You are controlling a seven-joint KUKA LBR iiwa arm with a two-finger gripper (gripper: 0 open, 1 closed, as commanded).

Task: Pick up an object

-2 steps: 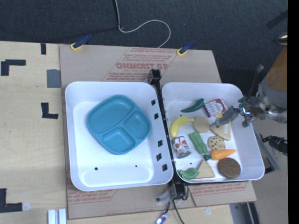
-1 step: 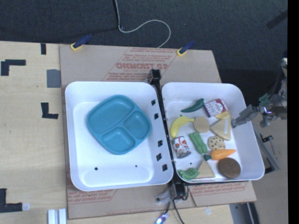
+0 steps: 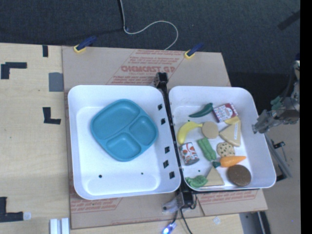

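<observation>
The left bin (image 3: 78, 130) holds a blue divided plate (image 3: 124, 129); the right bin (image 3: 261, 145) holds the toy food, banana (image 3: 187, 129) included. The tool (image 3: 265, 121) hangs just outside its right rim, grip state indeterminable, likely staged before descending

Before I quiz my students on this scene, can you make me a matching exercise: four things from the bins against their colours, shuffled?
Things:
1. plate
2. banana
3. carrot
4. pepper

Colours:
A. orange
B. dark green
C. blue
D. yellow

Pairs: 1-C, 2-D, 3-A, 4-B. The plate lies in the left bin; the other three lie in the right bin.
</observation>
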